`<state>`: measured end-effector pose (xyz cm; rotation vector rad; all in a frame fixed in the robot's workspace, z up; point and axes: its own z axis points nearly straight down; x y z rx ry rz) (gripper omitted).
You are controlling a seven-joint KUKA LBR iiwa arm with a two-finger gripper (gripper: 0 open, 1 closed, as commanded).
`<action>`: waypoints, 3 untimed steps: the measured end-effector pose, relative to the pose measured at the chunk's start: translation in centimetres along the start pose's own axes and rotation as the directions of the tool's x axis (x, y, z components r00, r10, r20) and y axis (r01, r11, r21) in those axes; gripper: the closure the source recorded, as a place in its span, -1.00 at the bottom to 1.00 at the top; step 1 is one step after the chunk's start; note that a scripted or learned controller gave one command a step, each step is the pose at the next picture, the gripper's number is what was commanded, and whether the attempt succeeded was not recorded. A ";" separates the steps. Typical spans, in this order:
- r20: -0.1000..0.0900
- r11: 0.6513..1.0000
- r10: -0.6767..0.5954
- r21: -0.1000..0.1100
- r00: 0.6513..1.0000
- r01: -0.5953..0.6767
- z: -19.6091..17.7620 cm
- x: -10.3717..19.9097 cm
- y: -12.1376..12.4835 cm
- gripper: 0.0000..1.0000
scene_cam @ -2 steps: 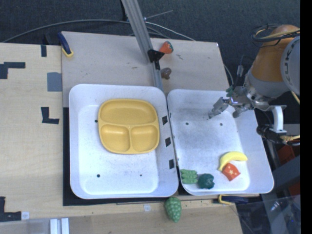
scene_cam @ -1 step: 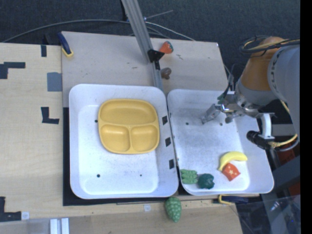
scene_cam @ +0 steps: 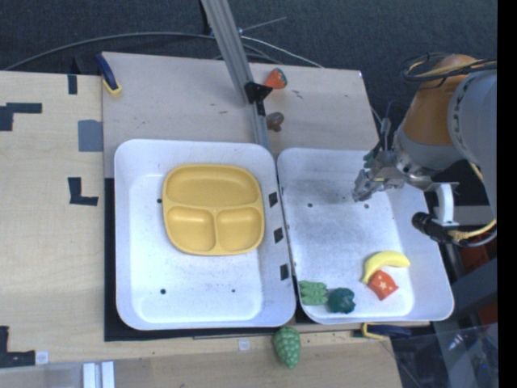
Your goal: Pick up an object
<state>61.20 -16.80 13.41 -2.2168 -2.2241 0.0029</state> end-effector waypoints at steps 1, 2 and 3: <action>0.001 1.000 0.002 -0.006 1.000 -0.002 -5.0 -0.3 -0.8 1.00; 0.001 1.000 0.001 -0.006 1.000 -0.001 -9.3 -0.2 -0.7 1.00; 0.002 1.000 0.001 -0.009 1.000 -0.001 -15.6 -0.3 -0.8 1.00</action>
